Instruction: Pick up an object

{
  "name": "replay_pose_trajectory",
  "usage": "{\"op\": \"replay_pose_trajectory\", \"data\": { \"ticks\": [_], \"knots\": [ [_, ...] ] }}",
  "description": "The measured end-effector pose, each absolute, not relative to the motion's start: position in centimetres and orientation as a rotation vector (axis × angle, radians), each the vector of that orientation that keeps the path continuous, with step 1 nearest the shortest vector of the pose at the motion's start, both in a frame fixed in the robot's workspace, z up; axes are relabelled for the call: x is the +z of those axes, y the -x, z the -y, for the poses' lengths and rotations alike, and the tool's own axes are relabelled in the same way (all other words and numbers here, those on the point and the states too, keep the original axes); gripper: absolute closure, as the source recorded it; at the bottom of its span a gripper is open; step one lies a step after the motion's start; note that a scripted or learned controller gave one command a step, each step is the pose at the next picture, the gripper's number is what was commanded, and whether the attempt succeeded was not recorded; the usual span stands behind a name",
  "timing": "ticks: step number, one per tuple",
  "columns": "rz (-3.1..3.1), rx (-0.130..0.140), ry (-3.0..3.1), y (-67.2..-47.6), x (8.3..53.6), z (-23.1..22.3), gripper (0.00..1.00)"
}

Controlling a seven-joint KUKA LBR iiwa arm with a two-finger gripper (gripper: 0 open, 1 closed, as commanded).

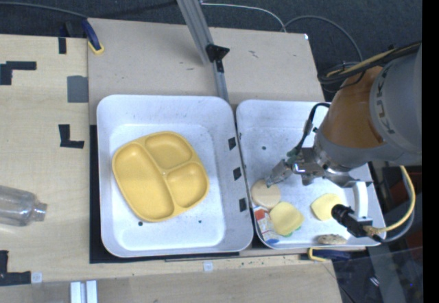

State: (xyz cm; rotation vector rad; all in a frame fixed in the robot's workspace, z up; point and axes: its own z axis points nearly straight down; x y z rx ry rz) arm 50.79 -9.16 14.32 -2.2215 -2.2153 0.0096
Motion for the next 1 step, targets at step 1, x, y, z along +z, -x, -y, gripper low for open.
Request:
{"op": "replay_pose_trajectory", "data": {
  "ticks": [1],
  "knots": [
    [2.222, -0.002, 2.221, -48.56, 19.06, 8.47, 0.0]
  ]
}}
